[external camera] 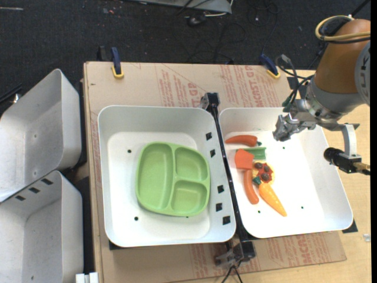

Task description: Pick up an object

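Note:
In the right bin [318, 211] lies a cluster of toy vegetables: a red chili pepper [242, 140] at the top, an orange-red carrot piece with a green top [245, 157], a small dark berry bunch [263, 171], a long orange-red carrot [251, 191] and a yellow-orange carrot [273, 198]. My gripper [282, 130] hangs over the bin's upper part, to the right of the chili pepper and apart from it. Nothing shows between its tips.
The left bin [112, 158] holds a green divided plate [174, 179]. Black clips run along the divider [219, 158] between the bins. Two spare white bins [35, 158] stand off the bench at the left. A black fitting [344, 158] juts over the right bin's right edge.

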### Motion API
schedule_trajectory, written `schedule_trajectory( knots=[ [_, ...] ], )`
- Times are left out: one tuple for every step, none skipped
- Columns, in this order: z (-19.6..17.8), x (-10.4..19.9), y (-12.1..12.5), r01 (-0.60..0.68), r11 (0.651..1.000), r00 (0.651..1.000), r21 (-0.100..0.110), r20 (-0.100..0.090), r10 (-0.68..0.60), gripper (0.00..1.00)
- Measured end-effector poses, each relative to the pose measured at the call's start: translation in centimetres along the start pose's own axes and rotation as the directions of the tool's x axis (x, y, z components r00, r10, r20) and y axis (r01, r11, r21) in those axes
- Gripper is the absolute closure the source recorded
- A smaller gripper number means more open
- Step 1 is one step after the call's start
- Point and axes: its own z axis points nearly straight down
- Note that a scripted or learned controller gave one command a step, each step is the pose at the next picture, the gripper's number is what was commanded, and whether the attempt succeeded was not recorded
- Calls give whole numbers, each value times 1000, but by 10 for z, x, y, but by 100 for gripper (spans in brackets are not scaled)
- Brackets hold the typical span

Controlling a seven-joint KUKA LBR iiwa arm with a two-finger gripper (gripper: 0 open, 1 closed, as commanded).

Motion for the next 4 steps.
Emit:
schedule_trajectory(
  knots=[
    [0,57,13,1,1000,1000,-1,0,-1,100],
    [-12,104,12,1,1000,1000,-1,0,-1,100],
    [-19,159,22,1,1000,1000,-2,0,-1,100],
    [-8,210,16,0,1000,1000,2,0,0,100]
  ],
)
